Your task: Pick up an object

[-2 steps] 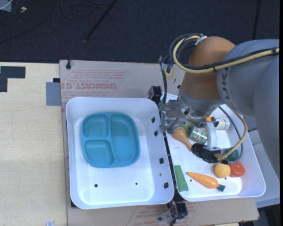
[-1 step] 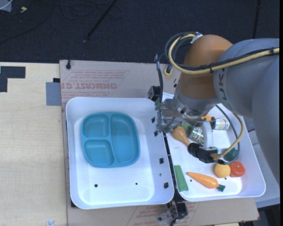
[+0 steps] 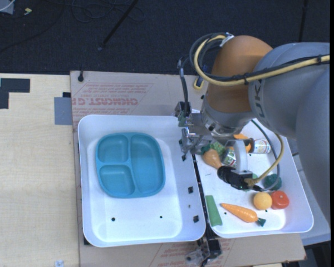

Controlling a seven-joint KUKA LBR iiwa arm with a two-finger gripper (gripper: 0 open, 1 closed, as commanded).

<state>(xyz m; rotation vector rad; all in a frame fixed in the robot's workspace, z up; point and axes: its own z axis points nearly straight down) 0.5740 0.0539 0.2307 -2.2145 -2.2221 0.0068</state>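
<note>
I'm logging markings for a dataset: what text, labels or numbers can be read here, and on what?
Red print on the cardboard sheet under the bins: upside down, too blurred to read reliably.
Label on the small bottle in the right bin: too small to read.
Nothing else readable.

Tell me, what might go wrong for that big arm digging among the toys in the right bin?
The small toys lie crowded under the tool, so it may nudge one aside or catch two. The orange plastic carrot, yellow ball and red tomato-like toy are round and could roll away. The flat green strip lies near the right white bin's wall, awkward to grasp.
</note>
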